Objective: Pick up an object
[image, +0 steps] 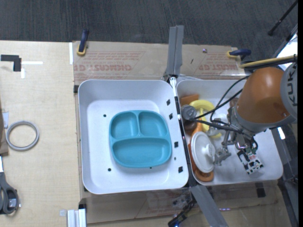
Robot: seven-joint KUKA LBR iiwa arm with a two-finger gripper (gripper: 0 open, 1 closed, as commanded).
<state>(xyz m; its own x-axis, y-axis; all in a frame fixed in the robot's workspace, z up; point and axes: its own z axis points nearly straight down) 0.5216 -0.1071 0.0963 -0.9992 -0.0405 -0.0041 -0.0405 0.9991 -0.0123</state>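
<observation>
In the right bin, my gripper hangs low over the floor under the orange wrist band. It is open, with bare bin floor between its fingers. Just left of one finger lies a white round dish, tilted on an orange object. Further back in that bin are a yellow object, a small grey metal round piece and another orange piece. Cables from the wrist cross over them.
The left bin holds a teal divided plate. Outside the bins, a grey ring and scissors lie on the bench at the left. A grey divider bar runs between the bins at the back.
</observation>
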